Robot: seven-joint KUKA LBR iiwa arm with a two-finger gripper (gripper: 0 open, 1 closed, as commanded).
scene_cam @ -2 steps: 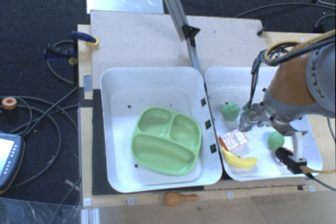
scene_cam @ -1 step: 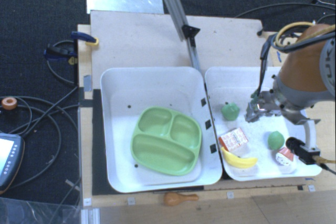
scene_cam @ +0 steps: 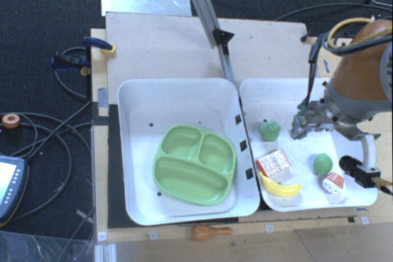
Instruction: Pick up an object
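Observation:
The right bin (scene_cam: 288, 92) holds a green pepper-like toy (scene_cam: 269, 130), a red and white carton (scene_cam: 273, 164), a yellow banana (scene_cam: 279, 187), a green ball (scene_cam: 322, 164) and a small red and white object (scene_cam: 333, 184). My gripper (scene_cam: 301, 127) hangs low over the bin's middle, just right of the green pepper-like toy and up-left of the green ball. Nothing shows in its grasp.
The left bin (scene_cam: 138, 101) carries a green divided plate (scene_cam: 195, 164). A slanted grey pole (scene_cam: 206, 6) crosses above the bins' shared wall. A brown wooden piece (scene_cam: 212, 231) lies on the bench in front. Cables and a clamp (scene_cam: 83, 58) sit at the left.

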